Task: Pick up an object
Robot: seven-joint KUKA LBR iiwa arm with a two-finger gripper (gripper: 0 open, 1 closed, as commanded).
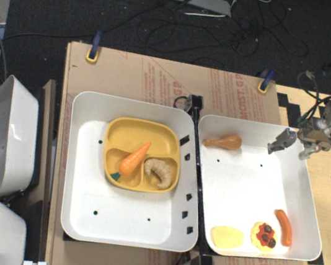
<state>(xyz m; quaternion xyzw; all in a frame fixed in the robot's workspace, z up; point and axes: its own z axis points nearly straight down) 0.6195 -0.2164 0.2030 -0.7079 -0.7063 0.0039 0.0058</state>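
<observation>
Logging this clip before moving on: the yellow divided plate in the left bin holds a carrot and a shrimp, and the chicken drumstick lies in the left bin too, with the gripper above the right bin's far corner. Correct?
One detail is off. The camera view shows the chicken drumstick in the right bin, near its far edge. The yellow divided plate in the left bin does hold the carrot and shrimp, and the gripper is above the right bin's far corner.

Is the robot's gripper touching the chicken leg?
Apart. The camera view shows bare white bin floor between the gripper and the chicken leg.

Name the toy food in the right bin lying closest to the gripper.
The chicken drumstick, alone at the bin's far end near the gripper; the sausage and others lie at the near edge.
</observation>
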